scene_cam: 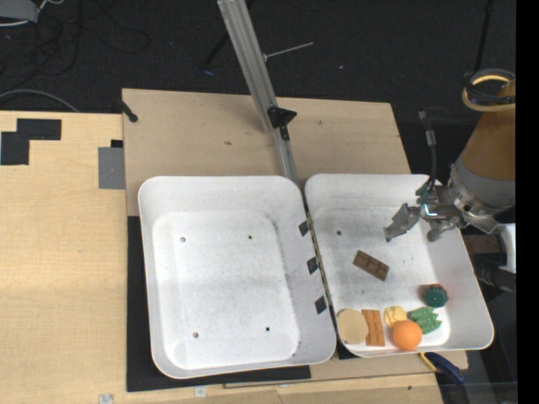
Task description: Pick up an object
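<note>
Hand (pixel 418 223) hangs over the right bin (pixel 370 194), fingers spread and holding nothing, apparently poised to drop onto the brown chocolate bar (pixel 370 264) lying alone mid-bin, clear of the toy food (pixel 396 326) crowded along the near wall.

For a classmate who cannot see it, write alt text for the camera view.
A robot arm reaches from the right, its hand above the right bin, where a brown bar lies mid-bin and toy foods, including an orange, cluster at the near edge.
</note>
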{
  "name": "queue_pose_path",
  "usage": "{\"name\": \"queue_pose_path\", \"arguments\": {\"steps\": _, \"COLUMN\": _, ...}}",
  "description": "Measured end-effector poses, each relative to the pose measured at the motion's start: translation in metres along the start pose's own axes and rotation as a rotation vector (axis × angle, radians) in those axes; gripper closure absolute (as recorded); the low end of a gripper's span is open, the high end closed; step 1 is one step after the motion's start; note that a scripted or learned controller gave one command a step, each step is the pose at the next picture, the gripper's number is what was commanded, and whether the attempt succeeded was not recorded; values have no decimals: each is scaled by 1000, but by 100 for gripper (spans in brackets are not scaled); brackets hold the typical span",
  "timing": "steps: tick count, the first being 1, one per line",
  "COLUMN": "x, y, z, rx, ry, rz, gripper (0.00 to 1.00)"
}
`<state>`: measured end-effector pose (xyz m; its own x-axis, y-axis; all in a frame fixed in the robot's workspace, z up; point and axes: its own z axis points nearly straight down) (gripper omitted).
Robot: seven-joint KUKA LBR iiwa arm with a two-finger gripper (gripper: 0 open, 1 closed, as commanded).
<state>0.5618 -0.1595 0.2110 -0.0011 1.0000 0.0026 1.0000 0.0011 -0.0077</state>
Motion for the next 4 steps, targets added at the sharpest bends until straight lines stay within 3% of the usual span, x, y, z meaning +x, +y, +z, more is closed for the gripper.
{"name": "queue_pose_path", "arguments": {"steps": 1, "x": -1, "y": 1, "z": -3, "rx": -5, "ry": -1, "rz": 2, "gripper": 0}}
{"name": "queue_pose_path", "arguments": {"steps": 3, "x": -5, "y": -8, "z": 116, "rx": 0, "ry": 0, "rz": 2, "gripper": 0}}
{"name": "queue_pose_path", "arguments": {"steps": 4, "x": -5, "y": -7, "z": 119, "rx": -5, "ry": -2, "rz": 4, "gripper": 0}}
